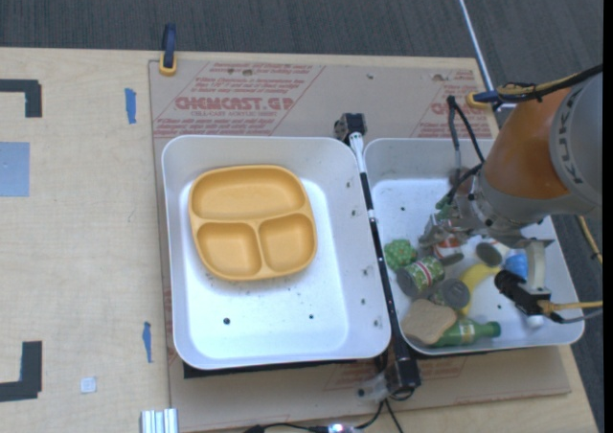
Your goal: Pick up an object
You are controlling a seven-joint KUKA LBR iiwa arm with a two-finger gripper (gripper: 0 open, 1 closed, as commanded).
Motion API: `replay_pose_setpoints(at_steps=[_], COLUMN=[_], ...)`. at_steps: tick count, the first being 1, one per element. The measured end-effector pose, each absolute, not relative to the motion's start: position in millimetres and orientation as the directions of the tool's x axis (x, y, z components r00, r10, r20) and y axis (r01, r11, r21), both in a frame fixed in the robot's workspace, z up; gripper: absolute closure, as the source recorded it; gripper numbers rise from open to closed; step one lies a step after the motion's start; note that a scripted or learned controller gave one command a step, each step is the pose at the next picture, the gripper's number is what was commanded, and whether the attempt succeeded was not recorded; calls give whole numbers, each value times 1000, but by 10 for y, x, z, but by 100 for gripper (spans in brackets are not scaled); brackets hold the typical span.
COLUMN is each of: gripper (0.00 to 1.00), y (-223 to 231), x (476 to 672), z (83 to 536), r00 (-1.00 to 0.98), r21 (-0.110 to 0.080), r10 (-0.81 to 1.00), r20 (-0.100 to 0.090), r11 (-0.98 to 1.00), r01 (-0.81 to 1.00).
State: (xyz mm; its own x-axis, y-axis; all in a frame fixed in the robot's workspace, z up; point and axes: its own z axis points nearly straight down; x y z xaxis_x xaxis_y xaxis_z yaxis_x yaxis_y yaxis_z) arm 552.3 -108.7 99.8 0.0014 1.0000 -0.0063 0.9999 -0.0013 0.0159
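My gripper point(446, 233) reaches down into the right bin point(412, 165), among a cluster of small objects. Just left of it lies a green leafy item point(397, 252). A small can point(421, 275) with a green and red label lies right below the gripper. Close by on the right sit a yellow piece point(477, 277) and a grey rounded item point(489, 254). The arm's orange band point(527, 148) hangs above the bin's right half and hides part of the bin floor.
The left bin point(192, 307) holds an orange divided plate point(253, 220). Near the right bin's front edge lie a tan bread-like piece point(428, 324), a green bottle point(471, 330) and a grey disc point(455, 294). A blue item point(516, 262) lies at the right.
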Motion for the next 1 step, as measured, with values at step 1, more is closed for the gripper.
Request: replay_pose_setpoints(at_steps=[1], gripper=[100], y=[-411], x=[5657], z=[1857], r00=[-2], r21=[3], r10=[1000], r20=[1], r11=[2], r01=[1000])
